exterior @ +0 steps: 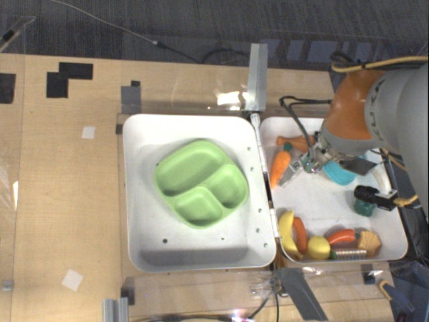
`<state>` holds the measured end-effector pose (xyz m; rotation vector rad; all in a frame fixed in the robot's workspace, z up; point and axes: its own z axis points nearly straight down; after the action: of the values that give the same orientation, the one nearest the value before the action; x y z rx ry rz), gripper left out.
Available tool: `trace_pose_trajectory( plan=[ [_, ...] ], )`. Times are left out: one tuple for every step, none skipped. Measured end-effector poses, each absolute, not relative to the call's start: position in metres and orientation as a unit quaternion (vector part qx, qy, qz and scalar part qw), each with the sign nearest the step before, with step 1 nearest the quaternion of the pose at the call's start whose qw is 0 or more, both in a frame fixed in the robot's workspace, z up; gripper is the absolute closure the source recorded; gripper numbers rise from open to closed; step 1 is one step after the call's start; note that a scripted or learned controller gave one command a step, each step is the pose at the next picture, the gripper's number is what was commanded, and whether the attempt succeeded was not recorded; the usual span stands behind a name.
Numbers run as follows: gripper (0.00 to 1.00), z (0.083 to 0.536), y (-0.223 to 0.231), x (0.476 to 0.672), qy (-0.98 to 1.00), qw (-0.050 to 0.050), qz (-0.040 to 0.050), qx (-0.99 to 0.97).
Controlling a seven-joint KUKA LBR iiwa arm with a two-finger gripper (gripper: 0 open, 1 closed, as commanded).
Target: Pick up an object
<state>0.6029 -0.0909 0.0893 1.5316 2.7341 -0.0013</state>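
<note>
Left bin [141, 200] has a green divided plate [201, 182] sitting in the middle, and the right bin [402, 237] has the toy food: a carrot [280, 165] against the left wall, with a banana [287, 230] and other pieces along the bottom edge. The gripper [298, 168] hangs just beside the carrot with its fingers apart, nothing between them. That carrot looks like light, stiff, kinda slick plastic, so pinching across the fat middle is probably safest, since the tapered end would likely squirt out.
</note>
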Motion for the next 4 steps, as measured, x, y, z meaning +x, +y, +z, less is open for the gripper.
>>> trace_pose_trajectory(
  plan=[
    [0.00, 0.091, -0.096, 0.518, 0.852, 0.007, 0.0030, 0.523],
    [0.00, 0.091, -0.095, 0.494, 0.834, 0.011, 0.0049, 0.551],
    [1.00, 0.104, -0.095, 0.497, 0.835, 0.016, 0.0066, 0.550],
    [0.00, 0.103, -0.095, 0.497, 0.835, 0.016, 0.0064, 0.551]
  ],
)
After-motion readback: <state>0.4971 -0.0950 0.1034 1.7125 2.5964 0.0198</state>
